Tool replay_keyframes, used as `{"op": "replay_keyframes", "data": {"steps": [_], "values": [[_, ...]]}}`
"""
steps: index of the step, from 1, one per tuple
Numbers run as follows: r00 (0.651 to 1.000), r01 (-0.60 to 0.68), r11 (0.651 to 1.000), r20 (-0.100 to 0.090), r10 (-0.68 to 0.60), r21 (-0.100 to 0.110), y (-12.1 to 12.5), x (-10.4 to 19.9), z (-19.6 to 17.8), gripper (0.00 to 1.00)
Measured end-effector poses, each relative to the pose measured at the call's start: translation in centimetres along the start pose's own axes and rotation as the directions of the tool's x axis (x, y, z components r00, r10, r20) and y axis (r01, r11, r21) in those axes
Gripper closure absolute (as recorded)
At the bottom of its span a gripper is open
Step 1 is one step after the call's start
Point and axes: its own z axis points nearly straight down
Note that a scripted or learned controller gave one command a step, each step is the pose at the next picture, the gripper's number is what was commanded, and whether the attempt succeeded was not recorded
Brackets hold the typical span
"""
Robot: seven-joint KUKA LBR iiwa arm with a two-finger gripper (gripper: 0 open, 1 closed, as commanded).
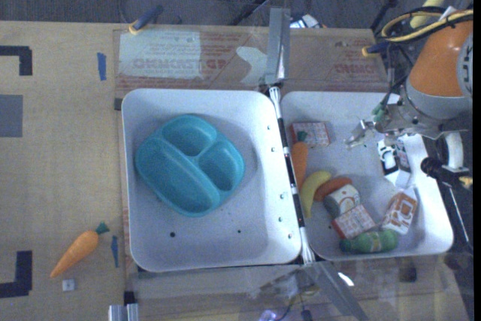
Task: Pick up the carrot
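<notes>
Orange was what I hunted for, and I found two carrots: one (300,164) lay in the right bin (440,237) hard against the divider, green top toward the far side, with a banana (313,190) touching its near end; the other (76,252) lay out on the bench (52,162), left of the left bin (195,252), well beyond easy reach. I judged the binned one the sensible target. My claw (366,131) hovered over the far part of the right bin, well apart from that carrot, its fingers looking spread and holding nothing. To do this well I would have moved toward the divider, turned the fingers across the carrot's width, and descended on its middle, clear of wall and banana. Counting the rest: two bins, one blue plate (190,162), one banana, one green vegetable (370,240), and about five small packets, though the jumble made that uncertain.
</notes>
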Motion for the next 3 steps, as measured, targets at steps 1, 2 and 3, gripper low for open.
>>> {"op": "replay_keyframes", "data": {"steps": [1, 2, 3], "values": [[0.982, 0.190, 0.982, 0.006, -0.190, 0.000, -1.7, -5.0, -3.8, 0.00], [1.000, -0.024, 0.999, 0.012, 0.024, -0.027, 2.9, -5.1, -1.7, 0.00], [0.990, 0.139, 0.990, 0.008, -0.139, -0.002, 5.7, -5.5, -1.8, 0.00]]}}
